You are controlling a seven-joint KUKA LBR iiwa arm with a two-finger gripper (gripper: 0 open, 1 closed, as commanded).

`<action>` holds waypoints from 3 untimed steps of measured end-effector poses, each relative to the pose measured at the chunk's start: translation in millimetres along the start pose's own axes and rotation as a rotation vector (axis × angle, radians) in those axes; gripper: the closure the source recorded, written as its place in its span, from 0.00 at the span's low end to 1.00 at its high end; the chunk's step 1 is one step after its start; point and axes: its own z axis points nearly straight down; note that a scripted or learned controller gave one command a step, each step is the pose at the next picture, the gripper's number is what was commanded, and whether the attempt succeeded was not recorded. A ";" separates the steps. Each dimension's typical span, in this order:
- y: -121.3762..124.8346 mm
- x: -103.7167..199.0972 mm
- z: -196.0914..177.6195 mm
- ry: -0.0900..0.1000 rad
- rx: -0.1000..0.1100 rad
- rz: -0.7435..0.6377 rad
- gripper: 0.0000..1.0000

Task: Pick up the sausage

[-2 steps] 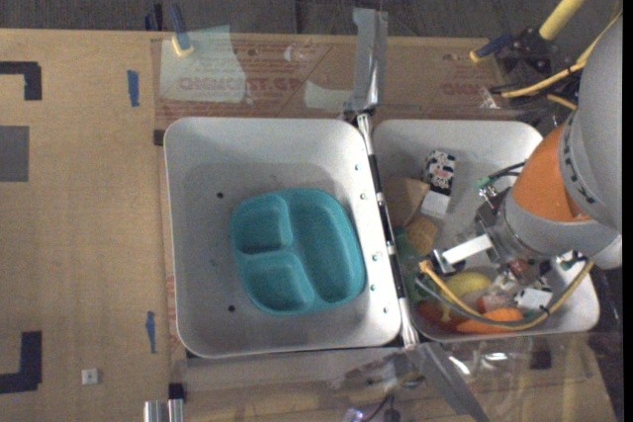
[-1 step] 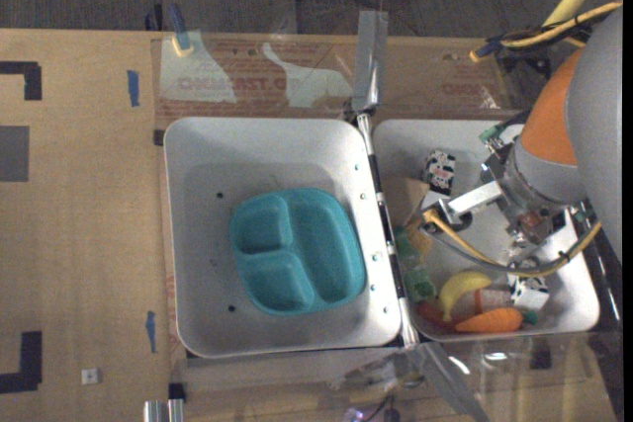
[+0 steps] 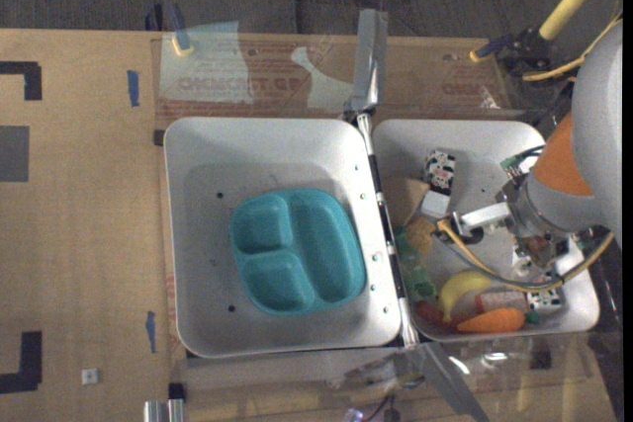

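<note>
Your hand (image 3: 529,252) hangs over the right bin (image 3: 475,135); whether it is open or closed you cannot tell. The sausage (image 3: 502,298) looks to lie just below-left of it, between banana (image 3: 465,289) and carrot (image 3: 490,319), long axis left-right.

Two bins sat side by side on the worktop (image 3: 79,212). The left bin (image 3: 198,153) held a divided tray (image 3: 297,250) near its centre. The right bin (image 3: 475,138), immediately right of the left bin, held a banana (image 3: 465,289), a carrot (image 3: 492,319) just in front of it, and the gripper (image 3: 539,242) to the banana's right.
</note>
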 end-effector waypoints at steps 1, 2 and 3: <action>8.5 -22.5 -55.7 -0.008 0.003 -0.081 0.00; 17.9 -36.2 -23.4 0.020 -0.012 0.073 0.00; 2.2 -34.8 -20.0 0.033 -0.029 0.091 0.00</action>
